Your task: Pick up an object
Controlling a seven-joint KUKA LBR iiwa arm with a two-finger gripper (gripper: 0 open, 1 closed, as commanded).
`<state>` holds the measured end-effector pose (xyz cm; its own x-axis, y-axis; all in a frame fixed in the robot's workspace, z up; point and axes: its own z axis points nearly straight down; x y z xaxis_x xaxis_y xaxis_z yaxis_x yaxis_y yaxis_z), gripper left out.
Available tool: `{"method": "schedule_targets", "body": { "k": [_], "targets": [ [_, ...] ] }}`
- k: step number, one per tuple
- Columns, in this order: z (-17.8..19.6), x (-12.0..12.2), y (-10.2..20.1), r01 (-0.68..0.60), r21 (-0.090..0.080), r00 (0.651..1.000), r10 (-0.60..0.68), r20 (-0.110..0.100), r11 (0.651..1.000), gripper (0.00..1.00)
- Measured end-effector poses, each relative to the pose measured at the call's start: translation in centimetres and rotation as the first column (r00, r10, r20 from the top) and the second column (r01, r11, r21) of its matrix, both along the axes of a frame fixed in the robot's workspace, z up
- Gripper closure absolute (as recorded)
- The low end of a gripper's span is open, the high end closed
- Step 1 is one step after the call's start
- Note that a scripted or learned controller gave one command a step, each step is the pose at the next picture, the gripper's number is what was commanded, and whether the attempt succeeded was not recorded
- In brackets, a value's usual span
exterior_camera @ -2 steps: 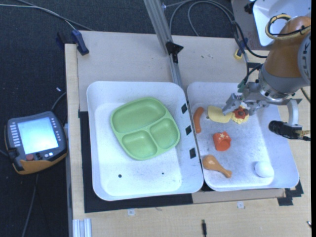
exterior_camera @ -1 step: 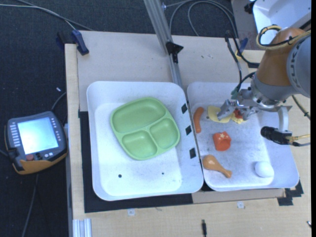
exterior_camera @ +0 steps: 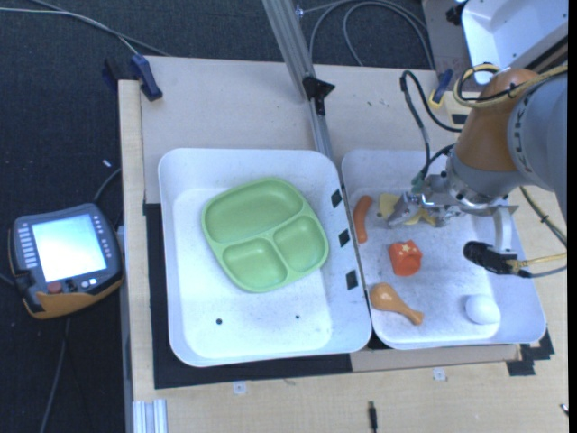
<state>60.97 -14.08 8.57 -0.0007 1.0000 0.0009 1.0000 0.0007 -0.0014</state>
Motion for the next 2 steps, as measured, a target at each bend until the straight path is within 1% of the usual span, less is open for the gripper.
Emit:
{"method": "schedule_targets", "body": {
  "k": [1,2],
  "targets": [
    [1.3,0.1,-0.1,0.000,-0.002,1.000,0.000,0.005,1.000,1.00],
    [7.8,0.1,-0.3,0.000,-0.003,1.000,0.000,0.009,1.000,1.00]
  ]
}}
